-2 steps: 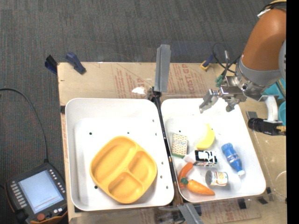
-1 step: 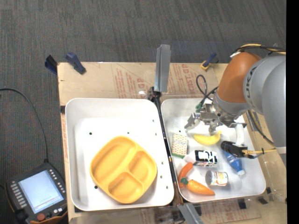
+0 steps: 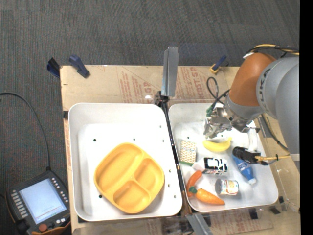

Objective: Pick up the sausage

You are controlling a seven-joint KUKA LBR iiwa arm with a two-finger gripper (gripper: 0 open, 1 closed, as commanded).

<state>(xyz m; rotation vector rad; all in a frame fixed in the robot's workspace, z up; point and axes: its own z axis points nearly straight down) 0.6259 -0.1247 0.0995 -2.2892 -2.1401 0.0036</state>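
The gripper hangs over the right bin near its far edge, just above the banana; whether it is open or closed cannot be told, and nothing shows in its grasp. The sausage lies near the bin's left wall toward the near edge, tilted, just beside the carrot. A yellow plate sits in the left bin.

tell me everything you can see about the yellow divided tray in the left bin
The yellow divided tray looks like smooth moulded plastic, a rounded square with raised rims splitting it into three compartments: one long section and two smaller ones. It lies flat and right side up, turned at an angle to the bin walls, on the floor of the left white bin, toward its front. Nothing lies in its compartments, and only the bin floor touches it.
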